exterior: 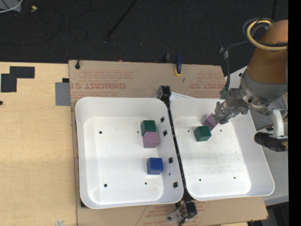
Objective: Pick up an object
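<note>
My gripper (217,117) hangs over the back of the right bin (244,185), reaching in from the right. A small purple block (209,121) sits tilted at its fingertips, gripped between them. Just below and left of it a green block (202,133) rests on the right bin's floor, close to the purple block. In the left bin (94,173) a green block (148,126) touches a larger purple block (150,139) in front of it. A blue block (154,165) lies nearer the front.
A black divider strip (170,140) with clips runs between the two bins. The grey arm with its orange band (270,46) and cables fills the right rear. A black fitting (273,140) juts over the right bin's right rim.
</note>
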Controlling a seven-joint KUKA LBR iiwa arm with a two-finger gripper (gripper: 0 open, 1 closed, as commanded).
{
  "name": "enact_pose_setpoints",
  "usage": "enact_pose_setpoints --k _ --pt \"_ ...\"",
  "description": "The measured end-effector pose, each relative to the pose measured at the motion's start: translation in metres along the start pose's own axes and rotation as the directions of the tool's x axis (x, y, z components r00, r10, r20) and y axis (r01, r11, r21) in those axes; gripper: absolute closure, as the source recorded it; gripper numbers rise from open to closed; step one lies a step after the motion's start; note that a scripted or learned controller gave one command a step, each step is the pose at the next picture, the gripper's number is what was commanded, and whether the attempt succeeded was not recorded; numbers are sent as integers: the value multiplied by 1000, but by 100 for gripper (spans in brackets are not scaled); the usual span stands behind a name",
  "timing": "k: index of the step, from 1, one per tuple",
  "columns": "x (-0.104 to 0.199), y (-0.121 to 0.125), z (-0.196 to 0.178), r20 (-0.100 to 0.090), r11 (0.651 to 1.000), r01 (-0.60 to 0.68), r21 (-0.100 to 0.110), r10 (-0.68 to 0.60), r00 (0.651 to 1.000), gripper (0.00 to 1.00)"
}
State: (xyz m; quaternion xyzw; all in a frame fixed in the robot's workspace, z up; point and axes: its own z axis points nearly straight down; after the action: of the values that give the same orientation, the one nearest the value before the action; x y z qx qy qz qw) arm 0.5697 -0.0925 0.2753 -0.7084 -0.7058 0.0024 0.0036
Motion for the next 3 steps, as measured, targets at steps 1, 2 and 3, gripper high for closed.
enact_pose_setpoints --k 1,2,3 --pt "-37 38 -97 5 1000 2 -16 -2 1000 100" --pt "-50 61 -136 4 1000 6 -12 -6 1000 100" --pt "-73 61 -185 3 1000 3 -11 -3 1000 100"
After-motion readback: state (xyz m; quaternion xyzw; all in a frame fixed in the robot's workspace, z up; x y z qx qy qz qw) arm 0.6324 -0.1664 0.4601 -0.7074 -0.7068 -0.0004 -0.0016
